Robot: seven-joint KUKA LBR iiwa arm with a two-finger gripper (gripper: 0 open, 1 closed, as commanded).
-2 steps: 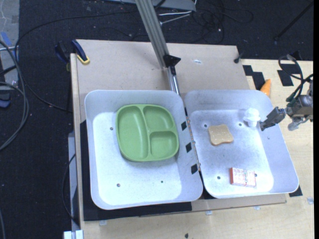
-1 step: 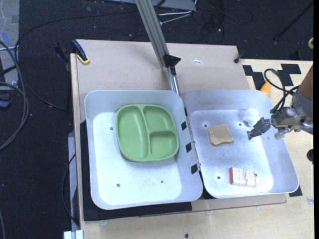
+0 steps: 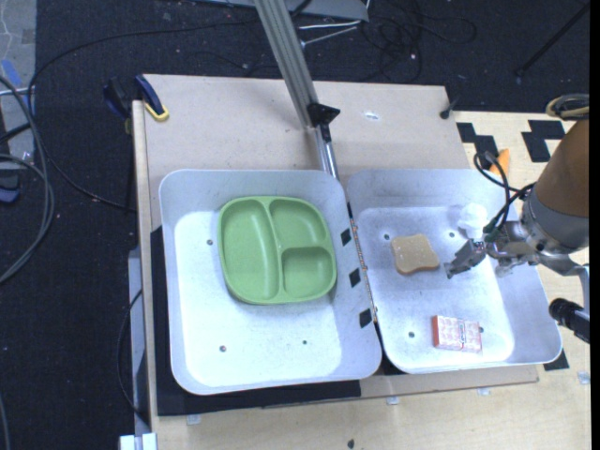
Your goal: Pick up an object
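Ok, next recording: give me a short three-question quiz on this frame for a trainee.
1. True or false: the green divided plate lies in the right bin.
2. Which item lies nearest the gripper?
A. the tan bread-slice toy
B. the small red-and-white box
C. the green divided plate
3. Fill in: the green plate has ___ compartments.

Key:
1. False; it lies in the left bin.
2. A; the gripper sits just right of the bread-slice toy, apart from it.
3. Three.
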